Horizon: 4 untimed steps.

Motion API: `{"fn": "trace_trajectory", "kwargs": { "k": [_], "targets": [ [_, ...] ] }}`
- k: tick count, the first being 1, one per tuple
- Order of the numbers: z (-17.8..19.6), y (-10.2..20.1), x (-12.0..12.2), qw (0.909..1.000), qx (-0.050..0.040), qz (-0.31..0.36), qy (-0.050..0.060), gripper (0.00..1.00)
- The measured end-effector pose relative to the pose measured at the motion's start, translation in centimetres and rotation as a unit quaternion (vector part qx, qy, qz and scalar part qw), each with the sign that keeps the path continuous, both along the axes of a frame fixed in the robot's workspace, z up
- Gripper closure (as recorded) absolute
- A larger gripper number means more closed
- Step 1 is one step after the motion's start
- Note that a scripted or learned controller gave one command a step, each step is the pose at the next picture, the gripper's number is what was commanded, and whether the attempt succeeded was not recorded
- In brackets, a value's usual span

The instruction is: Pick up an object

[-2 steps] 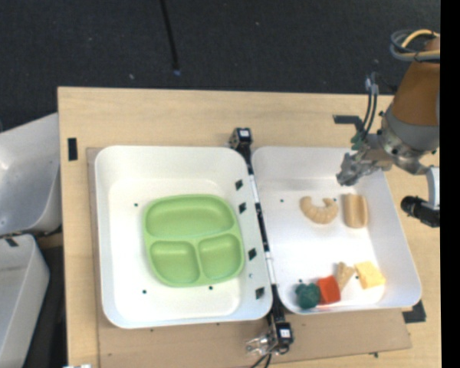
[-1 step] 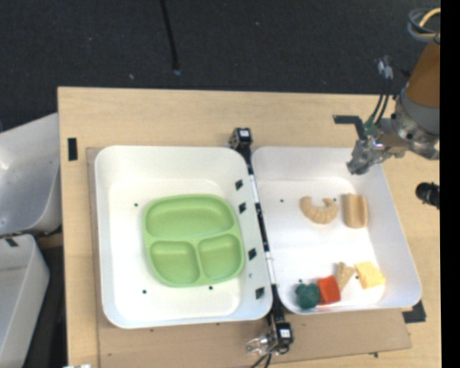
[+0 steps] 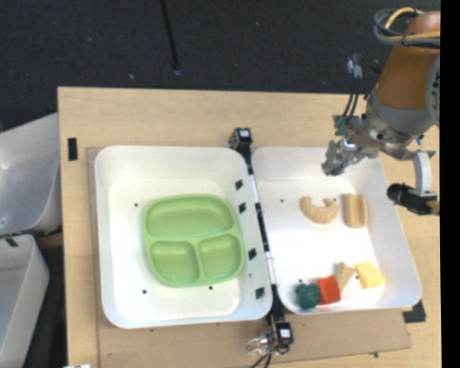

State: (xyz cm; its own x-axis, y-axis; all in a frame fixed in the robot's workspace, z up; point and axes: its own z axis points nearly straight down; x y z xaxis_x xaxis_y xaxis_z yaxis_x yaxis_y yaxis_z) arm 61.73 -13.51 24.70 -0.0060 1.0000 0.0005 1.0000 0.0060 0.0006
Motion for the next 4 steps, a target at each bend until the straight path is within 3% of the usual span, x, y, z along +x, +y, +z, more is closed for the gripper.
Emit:
{"fn": "trace_trajectory", "kwargs": {
  "k": [3,4],
  "targets": [
    [-2.2,16.4,4.3,1.0,-0.0002,0.0,-0.001,1.0],
    [-1.7,20.6,4.9,1.0,0.0002,0.0,-0.001,1.0]
  ]
}}
